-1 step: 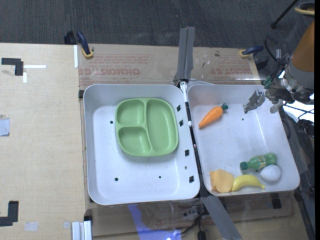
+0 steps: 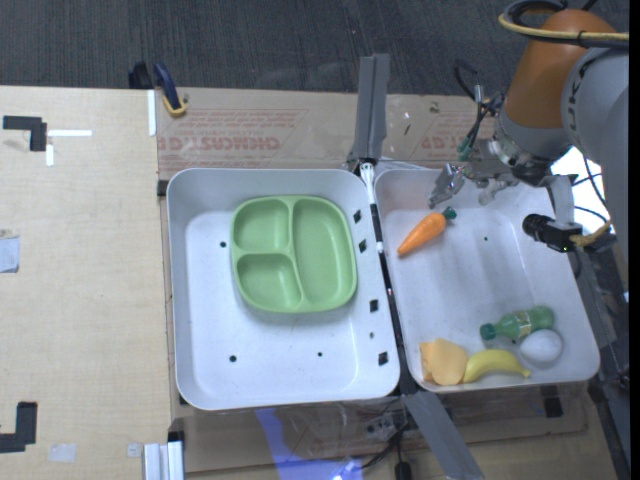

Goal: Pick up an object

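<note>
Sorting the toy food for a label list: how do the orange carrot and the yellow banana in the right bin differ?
The orange toy carrot is straight and tapered; the yellow toy banana is curved. The carrot lies alone near the bin's far end; the banana lies at the near edge, touching other items. Both rest flat in the right white bin.

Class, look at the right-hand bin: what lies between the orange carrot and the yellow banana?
In the camera view, only bare white bin floor lies between the orange carrot and the yellow banana.
</note>
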`<state>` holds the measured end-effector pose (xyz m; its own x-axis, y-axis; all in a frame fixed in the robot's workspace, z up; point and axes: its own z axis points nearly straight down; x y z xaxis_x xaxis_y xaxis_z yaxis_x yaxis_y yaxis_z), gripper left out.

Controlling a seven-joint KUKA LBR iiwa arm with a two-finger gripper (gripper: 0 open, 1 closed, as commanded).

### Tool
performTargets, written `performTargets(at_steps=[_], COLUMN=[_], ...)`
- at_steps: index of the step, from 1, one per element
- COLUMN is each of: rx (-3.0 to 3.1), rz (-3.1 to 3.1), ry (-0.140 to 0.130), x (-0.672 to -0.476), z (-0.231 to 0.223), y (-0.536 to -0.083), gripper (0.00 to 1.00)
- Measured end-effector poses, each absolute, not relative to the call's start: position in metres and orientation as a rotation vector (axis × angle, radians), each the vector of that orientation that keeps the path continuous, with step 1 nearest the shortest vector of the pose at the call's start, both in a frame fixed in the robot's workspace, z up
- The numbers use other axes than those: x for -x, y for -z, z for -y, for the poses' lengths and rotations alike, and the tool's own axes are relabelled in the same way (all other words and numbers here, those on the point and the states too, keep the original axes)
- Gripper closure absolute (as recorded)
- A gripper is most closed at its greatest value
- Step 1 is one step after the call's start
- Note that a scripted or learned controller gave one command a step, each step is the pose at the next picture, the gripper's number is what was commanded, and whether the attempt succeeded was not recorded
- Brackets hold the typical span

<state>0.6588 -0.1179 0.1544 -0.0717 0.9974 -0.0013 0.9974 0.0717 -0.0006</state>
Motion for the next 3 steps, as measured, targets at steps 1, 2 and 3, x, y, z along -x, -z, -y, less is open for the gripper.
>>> performTargets(at_steps=[1,2,3], rx=[-2.194,-2.194,-2.233], rz=[-2.249,-2.247,-2.209], ry=[0.002,0.003,0.003], x=[-0.641,-0.642,-0.642], z=[0.1,0.102,0.045], y=[-0.091,-0.101,-0.244], gripper=[0.0,1.0,1.0])
